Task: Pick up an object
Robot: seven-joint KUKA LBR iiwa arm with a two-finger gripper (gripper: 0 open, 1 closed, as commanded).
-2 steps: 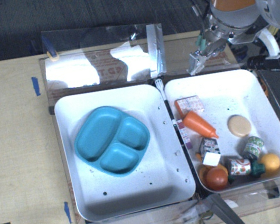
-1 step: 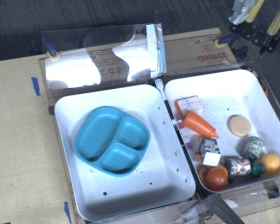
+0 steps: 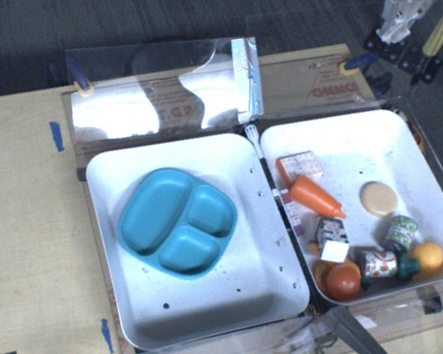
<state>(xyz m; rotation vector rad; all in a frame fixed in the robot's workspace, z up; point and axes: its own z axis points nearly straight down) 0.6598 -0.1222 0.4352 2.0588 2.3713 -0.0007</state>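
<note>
Orange carrot (image 3: 316,195) in rt bin (image 3: 400,128), well apart from fingers (image 3: 408,7); finger state unclear.

Left bin (image 3: 144,313) white, holding a plain turquoise divided plate (image 3: 178,220). Right bin (image 3: 392,133) white. Contents: orange carrot (image 3: 315,196), red tomato (image 3: 342,279), tan round disc (image 3: 378,198), orange-yellow ball (image 3: 427,257), green-and-white patterned can (image 3: 400,232), pink-and-white carton (image 3: 300,167).

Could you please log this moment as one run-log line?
tool: above right bin, off bench | carrot: in right bin | blue tray: left bin
</note>
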